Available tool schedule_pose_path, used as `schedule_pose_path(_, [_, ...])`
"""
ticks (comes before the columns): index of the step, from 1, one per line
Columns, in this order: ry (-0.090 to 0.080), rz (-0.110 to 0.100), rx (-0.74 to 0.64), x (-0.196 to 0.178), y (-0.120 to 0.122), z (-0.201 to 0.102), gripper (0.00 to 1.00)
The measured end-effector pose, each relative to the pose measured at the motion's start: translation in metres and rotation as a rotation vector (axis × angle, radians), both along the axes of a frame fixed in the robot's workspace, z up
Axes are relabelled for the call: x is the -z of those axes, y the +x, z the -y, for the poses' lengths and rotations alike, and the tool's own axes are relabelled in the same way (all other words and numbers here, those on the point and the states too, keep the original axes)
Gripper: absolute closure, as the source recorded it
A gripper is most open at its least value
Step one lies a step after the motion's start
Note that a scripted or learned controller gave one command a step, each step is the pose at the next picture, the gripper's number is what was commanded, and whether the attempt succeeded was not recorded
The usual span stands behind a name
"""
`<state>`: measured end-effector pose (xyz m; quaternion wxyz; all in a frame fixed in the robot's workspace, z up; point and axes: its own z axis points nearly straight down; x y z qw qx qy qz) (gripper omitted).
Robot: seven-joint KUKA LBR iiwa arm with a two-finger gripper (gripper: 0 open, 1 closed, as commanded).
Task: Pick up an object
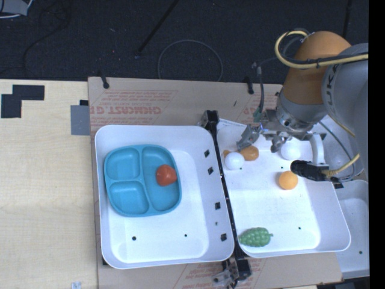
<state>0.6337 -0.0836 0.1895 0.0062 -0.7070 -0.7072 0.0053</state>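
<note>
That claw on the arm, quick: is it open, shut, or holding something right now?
End effector: over the right bin, near a small orange-brown piece. Open or shut, and whether anything is gripped, cannot be told.
</note>
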Motion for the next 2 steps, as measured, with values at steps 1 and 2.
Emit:
schedule_pose_path(1, [-0.002, 0.015, -0.001, -0.009, 0.003, 0.0, 0.0])
schedule_pose_path(2, [-0.001, 0.01, 0.0, 0.038, 0.008, 0.005, 0.0])
